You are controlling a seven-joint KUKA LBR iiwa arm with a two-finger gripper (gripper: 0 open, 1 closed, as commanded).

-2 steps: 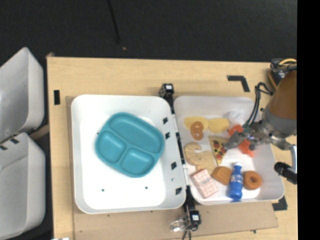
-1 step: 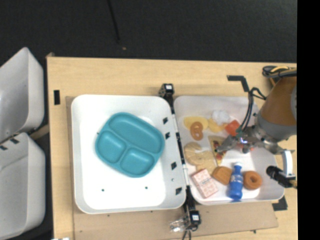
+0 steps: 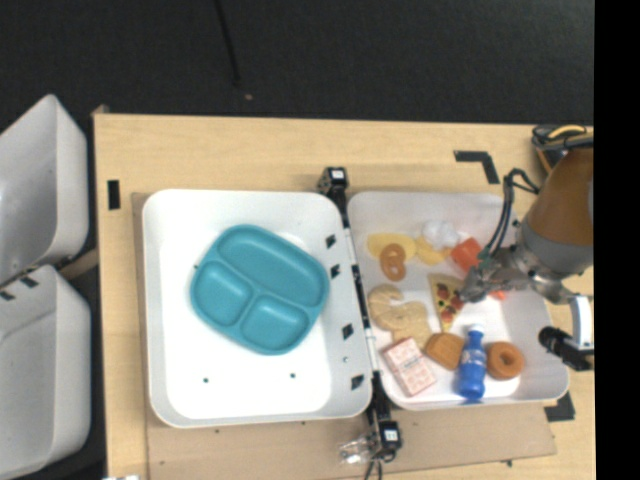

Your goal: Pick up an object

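The right bin (image 3: pixel 400 211) holds several small food toys. A blue bottle (image 3: pixel 471 366) lies near its front, with a brown doughnut (image 3: pixel 506 361) to its right and a brown bun (image 3: pixel 444 349) to its left. A pink box (image 3: pixel 410 365) sits at the front left, a beige bread slice (image 3: pixel 398 308) above it, a pizza slice (image 3: pixel 446 299) in the middle, an orange ring (image 3: pixel 394 261) and a yellow piece (image 3: pixel 385 242) farther back. My gripper (image 3: pixel 479 285) hangs low over the middle right, just right of the pizza slice and below an orange-red piece (image 3: pixel 465 254).
The left bin (image 3: pixel 165 368) holds a teal divided plate (image 3: pixel 261 288). A white crumpled item (image 3: pixel 438 232) lies at the back of the right bin. The arm (image 3: pixel 560 218) comes in over the right bin's right side. Bare wood bench (image 3: pixel 300 153) surrounds both bins.
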